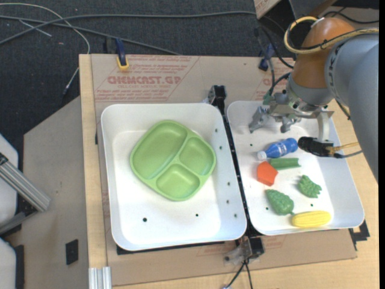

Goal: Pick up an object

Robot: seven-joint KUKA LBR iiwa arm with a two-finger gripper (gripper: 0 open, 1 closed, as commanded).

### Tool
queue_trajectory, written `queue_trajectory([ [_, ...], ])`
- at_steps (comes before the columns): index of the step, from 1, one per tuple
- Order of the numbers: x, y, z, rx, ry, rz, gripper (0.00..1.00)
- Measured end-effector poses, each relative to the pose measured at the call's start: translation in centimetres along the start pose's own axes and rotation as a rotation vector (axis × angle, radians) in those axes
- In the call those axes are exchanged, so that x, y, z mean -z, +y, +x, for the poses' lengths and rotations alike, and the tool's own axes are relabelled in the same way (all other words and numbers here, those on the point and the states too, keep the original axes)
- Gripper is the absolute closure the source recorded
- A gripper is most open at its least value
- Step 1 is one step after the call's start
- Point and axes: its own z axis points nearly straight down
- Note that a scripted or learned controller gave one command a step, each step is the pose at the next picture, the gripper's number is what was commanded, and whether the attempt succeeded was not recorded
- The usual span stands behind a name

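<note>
Gripper [274, 120]: hangs over the back of the right bin, fingers spread apart with nothing between them.
Arm [337, 59]: grey with an orange band, reaching in from the right.
Right bin [355, 203]: holds the loose items, all nearer the front than the gripper.
Blue bottle [280, 148]: lies on its side, closest to the gripper, not touching it.
Green stick [284, 162]: just beside the bottle, toward the front.
Orange block [266, 173]: just left of the stick.
Leafy green pieces: one at [280, 202], another at [309, 186].
Yellow corn [311, 219]: near the front rim.
Left bin [120, 221]: holds a green divided plate [173, 159] at its middle.
</note>
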Motion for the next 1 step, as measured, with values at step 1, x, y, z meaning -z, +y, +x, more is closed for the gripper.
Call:
queue_trajectory([
  [1,1.51,0.20,0.00,0.000,-0.001,-0.008,1.00],
])
